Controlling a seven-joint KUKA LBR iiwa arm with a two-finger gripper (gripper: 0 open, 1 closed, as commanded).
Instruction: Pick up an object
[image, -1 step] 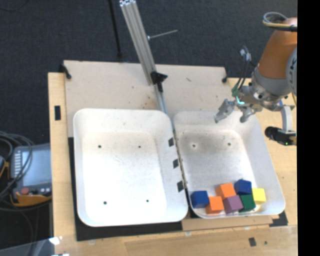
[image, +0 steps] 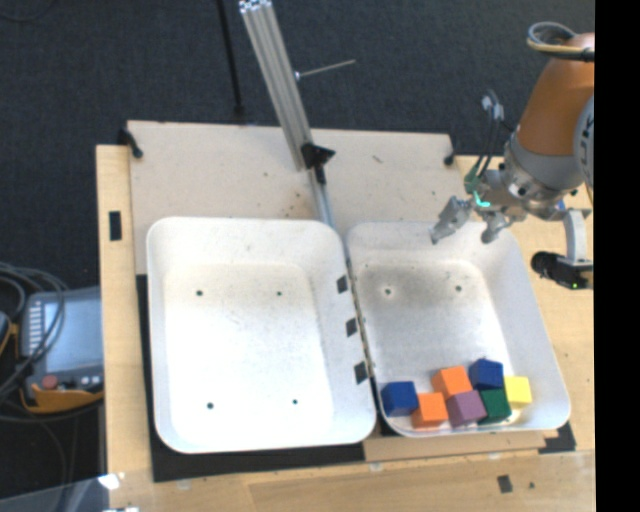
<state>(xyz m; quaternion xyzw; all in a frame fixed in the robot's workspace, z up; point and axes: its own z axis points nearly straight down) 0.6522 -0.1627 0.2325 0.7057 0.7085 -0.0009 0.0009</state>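
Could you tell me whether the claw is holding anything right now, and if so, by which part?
Nothing is held: the claw is open above the right bin's far edge, away from the blocks.

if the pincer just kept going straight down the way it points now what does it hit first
Most likely the bare floor of the right bin, near its far edge. The pincer hangs open above that corner, and the blocks sit clustered at the near end, well off that line. Depth is hard to judge from this slanted view.
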